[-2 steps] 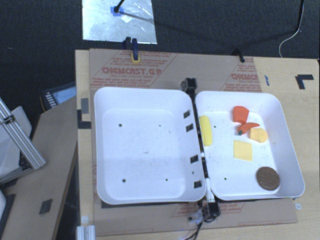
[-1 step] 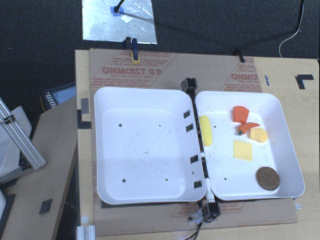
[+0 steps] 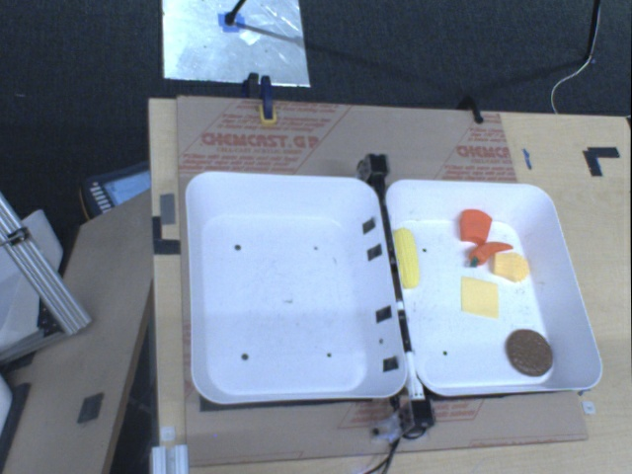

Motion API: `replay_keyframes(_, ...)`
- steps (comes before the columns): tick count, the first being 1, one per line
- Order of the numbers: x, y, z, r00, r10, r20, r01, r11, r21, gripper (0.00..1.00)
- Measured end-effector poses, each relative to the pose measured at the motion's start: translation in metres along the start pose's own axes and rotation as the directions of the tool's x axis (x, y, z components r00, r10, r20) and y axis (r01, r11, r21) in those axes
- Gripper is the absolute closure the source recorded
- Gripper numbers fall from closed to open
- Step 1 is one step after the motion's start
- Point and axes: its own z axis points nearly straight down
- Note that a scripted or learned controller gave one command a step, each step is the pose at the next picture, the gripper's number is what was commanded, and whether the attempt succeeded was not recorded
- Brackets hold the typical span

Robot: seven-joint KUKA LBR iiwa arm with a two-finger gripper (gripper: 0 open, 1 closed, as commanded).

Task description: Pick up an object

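We see five items in right bin [image 3: 563, 265]: corn cob [image 3: 406, 257] lengthwise along left wall, orange piece [image 3: 475, 227], cheese slice [image 3: 481, 297], small wedge [image 3: 512, 267], brown cookie [image 3: 529, 352]; we judge cookie handiest for arm entering from right; left bin [image 3: 212, 265] beside it

Both white bins [image 3: 286, 191] look like smooth, slightly glossy plastic. Under them, the surface [image 3: 326, 131] shows matt brown cardboard with red print. Beyond its far edge, a shiny metal sheet [image 3: 235, 28] on dark, rough carpet [image 3: 79, 57].
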Motion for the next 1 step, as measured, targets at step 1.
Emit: replay_keyframes(1,0.0000,0.0000,0.0000,1.000,0.000,0.000,0.000,1.000,0.000,1.00)
